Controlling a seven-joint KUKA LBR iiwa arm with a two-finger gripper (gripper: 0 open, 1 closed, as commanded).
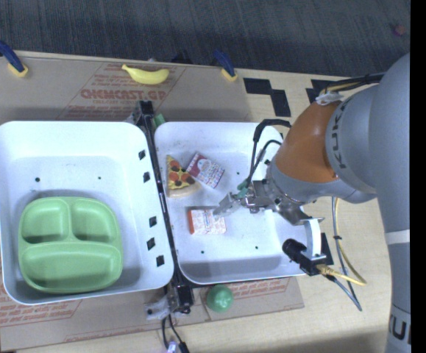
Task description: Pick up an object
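A pizza slice [178, 176] and carton [207, 171] lay far-left of the claw [231, 201], whose state I couldn't tell, just right of a box [207, 221].

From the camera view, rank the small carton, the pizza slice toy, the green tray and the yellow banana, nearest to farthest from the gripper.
1. Small carton, right bin, just left of the gripper.
2. Pizza slice toy, right bin's upper left.
3. Yellow banana, on the cardboard beyond the bins.
4. Green tray, left bin.
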